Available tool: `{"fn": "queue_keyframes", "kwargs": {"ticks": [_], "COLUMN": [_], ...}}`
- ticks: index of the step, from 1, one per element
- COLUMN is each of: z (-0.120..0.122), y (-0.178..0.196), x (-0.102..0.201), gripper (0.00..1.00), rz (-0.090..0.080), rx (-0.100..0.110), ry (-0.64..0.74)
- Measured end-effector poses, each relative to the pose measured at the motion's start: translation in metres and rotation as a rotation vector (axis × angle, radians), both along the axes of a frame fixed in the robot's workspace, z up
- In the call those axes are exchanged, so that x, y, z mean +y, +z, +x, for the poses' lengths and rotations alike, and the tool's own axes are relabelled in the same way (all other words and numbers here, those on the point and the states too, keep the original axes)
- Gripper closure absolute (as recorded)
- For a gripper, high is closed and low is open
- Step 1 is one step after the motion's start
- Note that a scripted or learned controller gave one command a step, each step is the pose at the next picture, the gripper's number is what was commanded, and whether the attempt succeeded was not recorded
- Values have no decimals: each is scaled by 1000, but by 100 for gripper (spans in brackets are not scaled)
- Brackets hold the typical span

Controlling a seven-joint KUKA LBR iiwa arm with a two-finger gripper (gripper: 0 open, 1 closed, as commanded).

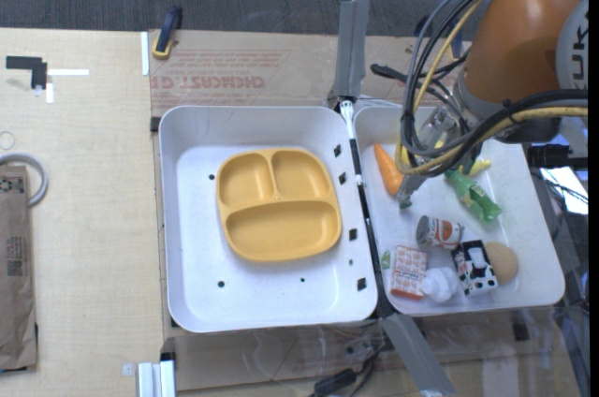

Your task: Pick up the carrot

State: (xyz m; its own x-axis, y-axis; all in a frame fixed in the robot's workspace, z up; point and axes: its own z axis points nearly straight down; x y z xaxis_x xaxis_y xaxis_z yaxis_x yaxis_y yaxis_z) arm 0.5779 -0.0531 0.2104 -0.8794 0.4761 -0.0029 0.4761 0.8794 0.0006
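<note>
The orange carrot (387, 168) lies in the right bin (533, 292) near its left wall, pointing toward the back. My gripper (408, 189) hangs low over the same bin, its tip just right of and a little nearer than the carrot's front end. Cables and the orange wrist band (519, 35) cover the upper part of the gripper. I see nothing lifted off the bin floor.
The right bin also holds a green item (473, 195), a small can (438, 231), a red and white packet (407, 270), a black and white box (474, 268) and a tan round thing (504, 262). A yellow divided plate (279, 203) lies in the left bin (187, 292).
</note>
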Motion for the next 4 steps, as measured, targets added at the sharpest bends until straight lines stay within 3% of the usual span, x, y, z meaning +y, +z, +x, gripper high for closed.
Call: {"fn": "queue_keyframes", "kwargs": {"ticks": [1, 2, 3, 4], "z": [55, 30, 42, 31], "y": [93, -19, -18, -102], "x": [-4, 4, -10, -50], "gripper": [0, 0, 0, 0], "rz": [-1, 0, -2, -9], "rx": [-1, 1, -2, -17], "ry": [183, 219, 812, 753]}}
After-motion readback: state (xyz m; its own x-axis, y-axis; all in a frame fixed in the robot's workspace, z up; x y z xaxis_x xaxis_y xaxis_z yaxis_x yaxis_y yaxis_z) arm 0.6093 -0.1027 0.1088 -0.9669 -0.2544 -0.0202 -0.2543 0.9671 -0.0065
